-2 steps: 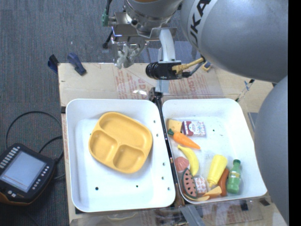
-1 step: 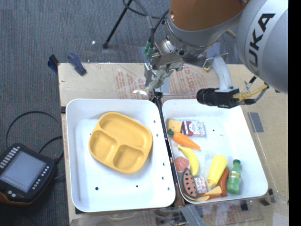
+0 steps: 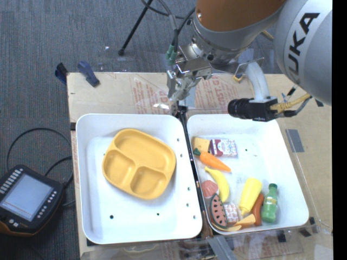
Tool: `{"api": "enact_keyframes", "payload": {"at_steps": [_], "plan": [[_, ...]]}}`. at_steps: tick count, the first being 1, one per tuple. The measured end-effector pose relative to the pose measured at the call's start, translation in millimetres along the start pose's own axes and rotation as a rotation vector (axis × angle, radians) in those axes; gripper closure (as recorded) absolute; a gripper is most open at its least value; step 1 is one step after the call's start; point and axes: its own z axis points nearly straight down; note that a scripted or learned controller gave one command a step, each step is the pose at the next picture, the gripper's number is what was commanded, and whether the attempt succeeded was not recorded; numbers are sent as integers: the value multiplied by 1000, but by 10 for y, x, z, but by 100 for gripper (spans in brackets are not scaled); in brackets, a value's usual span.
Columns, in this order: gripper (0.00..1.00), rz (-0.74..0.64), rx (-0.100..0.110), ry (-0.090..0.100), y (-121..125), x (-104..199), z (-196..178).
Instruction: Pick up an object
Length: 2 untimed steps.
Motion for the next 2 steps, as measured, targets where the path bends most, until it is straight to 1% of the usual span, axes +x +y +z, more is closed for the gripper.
{"api": "enact_keyframes", "payload": {"at_steps": [1, 2], "plan": [[100, 144, -1, 1, -410, 936, 92], [100, 302, -2, 0, -816, 92, 204]]}}
